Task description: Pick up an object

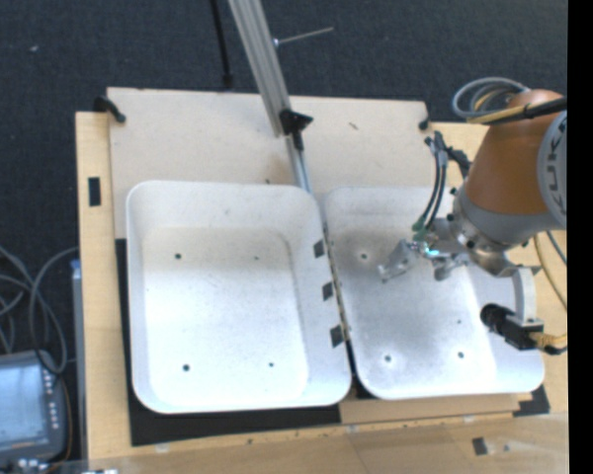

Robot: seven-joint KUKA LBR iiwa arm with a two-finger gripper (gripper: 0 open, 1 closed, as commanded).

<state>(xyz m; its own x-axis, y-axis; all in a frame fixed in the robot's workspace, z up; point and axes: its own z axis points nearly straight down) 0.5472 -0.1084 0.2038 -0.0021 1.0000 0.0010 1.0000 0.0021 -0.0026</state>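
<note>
Right bin point(415, 363) lies under the gripper point(415, 262); object indiscernible.

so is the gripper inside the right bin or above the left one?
Over the right bin: the gripper hangs above its upper half. Finger state, cannot tell.

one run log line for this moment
grey-and-orange arm | two-finger gripper over right shallow white bin | holding nothing visible | left shallow white bin untouched

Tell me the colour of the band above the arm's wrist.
Orange, on the grey KUKA arm's wide wrist band, clearest in the camera view.
</note>
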